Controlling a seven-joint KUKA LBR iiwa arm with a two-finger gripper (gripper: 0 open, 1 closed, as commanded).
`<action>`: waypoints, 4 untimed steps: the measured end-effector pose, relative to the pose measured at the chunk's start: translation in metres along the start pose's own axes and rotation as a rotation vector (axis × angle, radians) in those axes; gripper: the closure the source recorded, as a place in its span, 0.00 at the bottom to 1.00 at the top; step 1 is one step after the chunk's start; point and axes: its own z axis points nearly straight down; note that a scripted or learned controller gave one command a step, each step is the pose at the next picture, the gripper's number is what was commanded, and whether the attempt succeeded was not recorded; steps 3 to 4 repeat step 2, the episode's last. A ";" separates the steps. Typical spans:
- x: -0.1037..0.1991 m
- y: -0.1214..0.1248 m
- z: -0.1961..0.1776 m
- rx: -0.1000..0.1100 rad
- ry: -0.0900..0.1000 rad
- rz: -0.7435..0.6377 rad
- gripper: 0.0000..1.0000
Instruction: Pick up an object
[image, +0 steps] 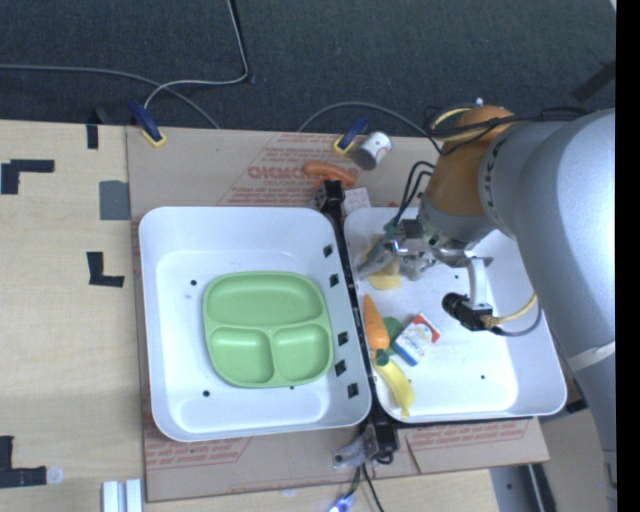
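Orange carrot (374, 324) — tapered, by right bin's (520, 385) left wall; hand (392, 256) grip unclear.

A light wooden bench top (60, 330) marked with black tape pieces (100, 268) carries a brown cardboard sheet (260, 175) with red print, held by blue and yellow clamps (148, 124), while dark grey carpet (330, 50) crossed by a thin cable (200, 80) lies beyond.

Fixed above the worktop (60, 300), looking down at a slant (fairly near) on both white bins (165, 250), with the arm (560, 200) entering from the right.
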 end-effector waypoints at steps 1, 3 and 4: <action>-0.018 0.030 0.000 0.000 -0.001 0.001 0.00; -0.017 0.030 -0.009 0.001 -0.001 0.000 1.00; -0.017 0.030 -0.009 0.001 -0.001 0.000 1.00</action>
